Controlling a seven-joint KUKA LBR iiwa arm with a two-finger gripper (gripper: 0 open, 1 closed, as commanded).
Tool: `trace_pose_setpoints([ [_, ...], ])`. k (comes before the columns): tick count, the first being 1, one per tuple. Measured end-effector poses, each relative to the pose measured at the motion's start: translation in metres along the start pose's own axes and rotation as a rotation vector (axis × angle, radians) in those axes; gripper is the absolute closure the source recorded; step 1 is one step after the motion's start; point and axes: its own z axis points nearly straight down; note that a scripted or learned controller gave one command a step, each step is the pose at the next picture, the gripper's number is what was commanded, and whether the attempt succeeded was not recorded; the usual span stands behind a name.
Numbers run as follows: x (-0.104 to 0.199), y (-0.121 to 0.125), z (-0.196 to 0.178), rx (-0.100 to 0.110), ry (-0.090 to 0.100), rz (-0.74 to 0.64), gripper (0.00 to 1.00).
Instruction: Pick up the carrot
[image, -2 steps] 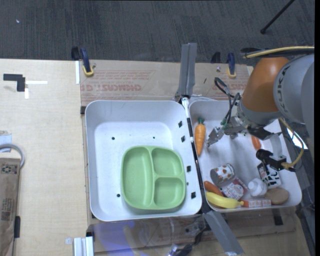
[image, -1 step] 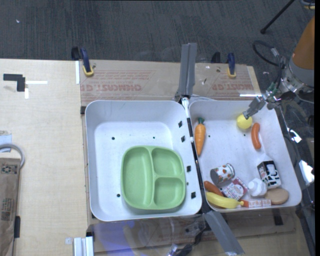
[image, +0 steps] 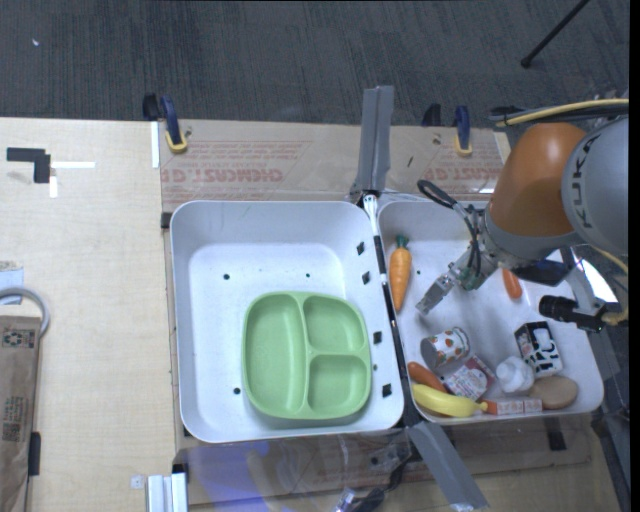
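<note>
- Camera view: carrot (image: 400, 275) is orange with a green top and lies in the right bin (image: 590, 395) against its left wall.
- Long axis 12–6 o'clock; green end at 12, tip at 6.
- Gripper (image: 436, 294) at carrot's 3 o'clock, apart, grasping nothing; open or clenched: cannot tell.

Arm in from right, end effector (image: 437, 296) angled down-left.

Two bins sit side by side on the bench. The left bin (image: 190, 300) holds a divided plate (image: 306, 355) toward its near edge. In the right bin (image: 592, 385), the carrot (image: 400, 273) lies against the left wall. The gripper (image: 447, 288) hangs right of the carrot. A banana (image: 445, 402) lies at the near edge, a can (image: 445, 349) just behind it.
</note>
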Motion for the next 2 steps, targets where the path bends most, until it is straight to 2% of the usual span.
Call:
trace_pose_setpoints([
  [1,-0.043,-0.006,-0.101,-0.001,-0.003,-0.068,0.0],
  [2,0.012,-0.014,0.0,0.0,0.0,-0.078,0.0],
])
